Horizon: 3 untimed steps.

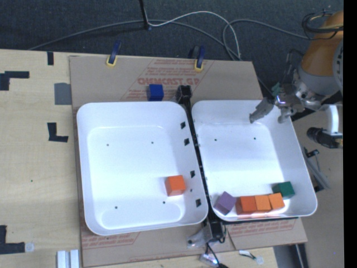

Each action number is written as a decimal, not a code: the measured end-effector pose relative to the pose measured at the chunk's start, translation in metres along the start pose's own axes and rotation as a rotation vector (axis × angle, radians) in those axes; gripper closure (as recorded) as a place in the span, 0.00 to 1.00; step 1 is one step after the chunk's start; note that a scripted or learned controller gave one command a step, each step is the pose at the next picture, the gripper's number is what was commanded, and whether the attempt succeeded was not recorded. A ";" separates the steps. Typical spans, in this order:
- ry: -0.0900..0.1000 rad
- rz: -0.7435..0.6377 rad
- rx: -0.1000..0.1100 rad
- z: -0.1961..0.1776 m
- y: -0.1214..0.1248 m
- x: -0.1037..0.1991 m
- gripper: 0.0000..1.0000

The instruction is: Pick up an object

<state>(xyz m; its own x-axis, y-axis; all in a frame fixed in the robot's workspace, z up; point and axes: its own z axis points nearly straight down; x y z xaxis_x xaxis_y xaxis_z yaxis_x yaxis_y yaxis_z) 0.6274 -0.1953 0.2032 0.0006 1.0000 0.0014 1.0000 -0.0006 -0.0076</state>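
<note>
Along the near wall of the right bin (295, 166), a row of blocks is seen: a purple block (225, 202) at the left end, then two orange blocks (246, 205) (262, 204) touching side by side, a lighter orange block (276, 201) next to them, and a green block (284, 190) just behind that end. In the left bin (92, 149), a single orange cube (175, 185) is found toward the near right part of the floor, well apart from the walls. Farther back, the gripper (271, 110) is held over the far right corner of the right bin, its two fingers spread apart with nothing between them. Beyond the bins, a blue block (155, 91) is set on the cardboard sheet (167, 77), which is fastened at its far edge by two clamps (114, 55).
</note>
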 end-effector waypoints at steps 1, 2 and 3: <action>-0.001 -0.001 -0.007 -0.004 0.002 0.000 0.00; -0.001 -0.001 -0.004 0.042 0.008 -0.003 0.00; -0.001 -0.001 -0.003 0.089 0.011 -0.009 0.00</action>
<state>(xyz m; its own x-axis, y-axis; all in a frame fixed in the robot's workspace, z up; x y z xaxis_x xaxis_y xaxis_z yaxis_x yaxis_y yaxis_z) 0.6379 -0.2047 0.1143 -0.0002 1.0000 0.0009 1.0000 0.0002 -0.0048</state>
